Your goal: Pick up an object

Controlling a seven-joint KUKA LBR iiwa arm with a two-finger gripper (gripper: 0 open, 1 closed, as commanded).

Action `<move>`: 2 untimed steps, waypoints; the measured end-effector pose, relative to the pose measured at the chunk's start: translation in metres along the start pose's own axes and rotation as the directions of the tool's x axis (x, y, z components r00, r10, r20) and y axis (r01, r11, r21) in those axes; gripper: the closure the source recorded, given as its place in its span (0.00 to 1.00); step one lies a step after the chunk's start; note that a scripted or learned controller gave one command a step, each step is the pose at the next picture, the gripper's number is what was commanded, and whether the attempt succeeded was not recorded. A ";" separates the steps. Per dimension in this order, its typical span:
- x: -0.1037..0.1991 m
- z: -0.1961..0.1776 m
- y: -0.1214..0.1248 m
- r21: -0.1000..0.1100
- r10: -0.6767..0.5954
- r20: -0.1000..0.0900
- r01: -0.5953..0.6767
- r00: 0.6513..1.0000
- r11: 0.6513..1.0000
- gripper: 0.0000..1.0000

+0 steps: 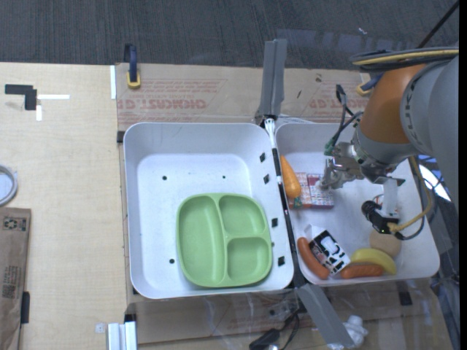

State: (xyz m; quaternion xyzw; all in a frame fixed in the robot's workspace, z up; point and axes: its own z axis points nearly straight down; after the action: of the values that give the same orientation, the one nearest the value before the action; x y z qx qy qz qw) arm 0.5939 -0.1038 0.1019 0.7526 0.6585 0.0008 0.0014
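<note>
The right bin [416,265] holds an orange carrot-like piece [290,179] against its left wall, a flat red-and-white packet [315,192] beside it, a black-and-white box [328,250], a red sausage shape [310,259], another red piece [361,270], a yellow banana [376,258] and a tan block [384,242]. My gripper [333,175] hangs low in this bin, right at the packet's right edge. Its fingers are dark and small, and nothing is seen held between them.
The left bin [146,195] holds a green three-compartment plate [222,238]. A grey divider post [273,79] rises between the bins at the back. The orange-banded arm [398,111] covers the right bin's back right corner. A tape roll [6,186] lies at far left.
</note>
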 end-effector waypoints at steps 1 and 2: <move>0.000 0.001 -0.001 0.002 0.000 0.000 0.000 1.000 1.000 0.00; 0.002 0.007 -0.018 -0.008 -0.201 0.005 0.201 0.980 0.979 0.00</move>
State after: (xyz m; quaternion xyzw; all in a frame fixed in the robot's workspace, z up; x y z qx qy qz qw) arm 0.5763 -0.1000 0.0948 0.6820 0.7313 0.0018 0.0062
